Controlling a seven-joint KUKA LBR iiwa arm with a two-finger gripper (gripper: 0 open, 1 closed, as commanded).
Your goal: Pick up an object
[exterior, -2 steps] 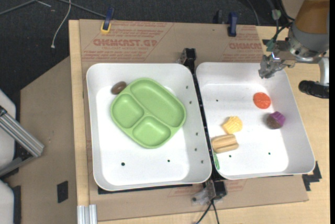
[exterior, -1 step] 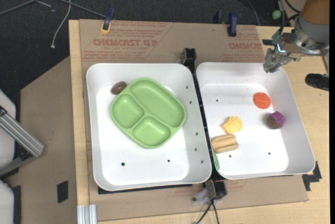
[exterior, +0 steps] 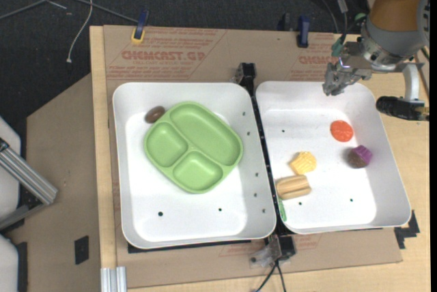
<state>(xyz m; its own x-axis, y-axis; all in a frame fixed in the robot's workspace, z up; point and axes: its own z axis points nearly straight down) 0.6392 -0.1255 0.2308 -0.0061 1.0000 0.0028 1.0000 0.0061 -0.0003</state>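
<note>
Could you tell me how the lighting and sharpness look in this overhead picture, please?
In the camera view, light is even and soft: the green tray and the orange toy cast only faint shadows on the white bins; no harsh glare on the bin floors; the small toys are slightly soft, and the tool near the right bin's top edge is a little blurred.

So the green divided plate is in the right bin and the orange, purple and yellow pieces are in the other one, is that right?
Not quite. The camera view shows the green divided plate in the left bin, not the right. The orange piece, the purple piece and the yellow piece lie in the other one, the right bin.
</note>
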